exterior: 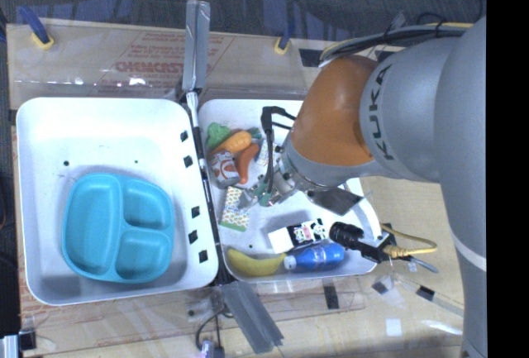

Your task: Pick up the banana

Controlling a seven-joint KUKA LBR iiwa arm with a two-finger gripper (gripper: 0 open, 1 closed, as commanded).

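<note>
Yellow and curved, the banana (254,264) lay flat against the near wall of the right-hand bin (241,112), close to its near-left corner; nothing held it. A blue bottle (321,257) lay along the same wall, its end touching or just beside the banana's right tip; a small black-and-white box (302,232) sat just behind both. Towards the bin's left wall lay a patterned packet (234,209); near the far-left corner a red-and-white can (227,170), a carrot (238,141) and something green (216,135) crowded together. The gripper (269,189) hung over the bin's middle, beside the can and packet and apart from the banana; whether it was spread or pressed together could not be told. By my judgement the step in hand was the approach, no grasp being made; the next move called for travel towards the near wall, a descent over the banana's middle, and a pinch across its narrow width, clear of bottle and wall. The left-hand bin (50,150) held a blue divided plate (120,226).
</note>
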